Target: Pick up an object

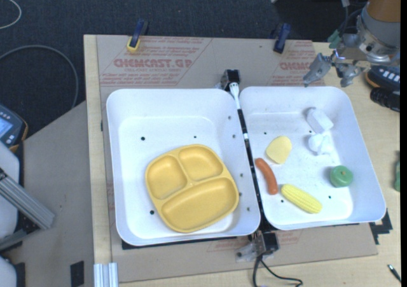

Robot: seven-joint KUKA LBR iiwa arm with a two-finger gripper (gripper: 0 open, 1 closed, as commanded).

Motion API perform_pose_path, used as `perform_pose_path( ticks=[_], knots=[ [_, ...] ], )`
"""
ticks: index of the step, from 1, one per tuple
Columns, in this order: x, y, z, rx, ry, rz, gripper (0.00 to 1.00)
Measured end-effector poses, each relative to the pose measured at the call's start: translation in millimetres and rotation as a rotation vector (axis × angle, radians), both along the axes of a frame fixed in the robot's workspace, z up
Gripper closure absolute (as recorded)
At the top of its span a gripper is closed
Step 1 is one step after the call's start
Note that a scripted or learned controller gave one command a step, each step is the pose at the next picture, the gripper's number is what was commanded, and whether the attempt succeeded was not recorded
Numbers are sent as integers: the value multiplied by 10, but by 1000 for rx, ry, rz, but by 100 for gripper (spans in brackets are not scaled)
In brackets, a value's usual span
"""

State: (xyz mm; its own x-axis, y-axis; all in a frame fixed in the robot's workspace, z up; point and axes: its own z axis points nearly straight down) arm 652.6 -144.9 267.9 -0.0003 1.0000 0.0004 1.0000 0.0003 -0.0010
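My gripper (pixel 332 72) hangs above the far right corner of the right bin (pixel 362 152), open, with nothing between its fingers. Below it in that bin lie a white crumpled object (pixel 318 130), a pale yellow chip-shaped piece (pixel 278 149), an orange-red sausage (pixel 267 175), a yellow corn cob (pixel 301 198) and a green round piece (pixel 341 176). All of them lie apart from the gripper.
The left bin (pixel 121 152) holds a yellow divided plate (pixel 191 187). A black bar (pixel 240 120) runs between the bins. Clamps (pixel 135 35) sit at the board's far edge. Dark devices (pixel 386 82) lie at the right.
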Motion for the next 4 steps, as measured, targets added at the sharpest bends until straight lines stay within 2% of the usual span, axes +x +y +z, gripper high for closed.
perform_pose_path(
  ticks=[1,2,3,4],
  knots=[
    [-722,775,1804,0,-21,8,0],
    [-705,734,1798,-3,-7,2,100],
    [-1116,769,365,2,17,-2,100],
    [-1193,1472,-605,3,12,6,100]
  ],
)
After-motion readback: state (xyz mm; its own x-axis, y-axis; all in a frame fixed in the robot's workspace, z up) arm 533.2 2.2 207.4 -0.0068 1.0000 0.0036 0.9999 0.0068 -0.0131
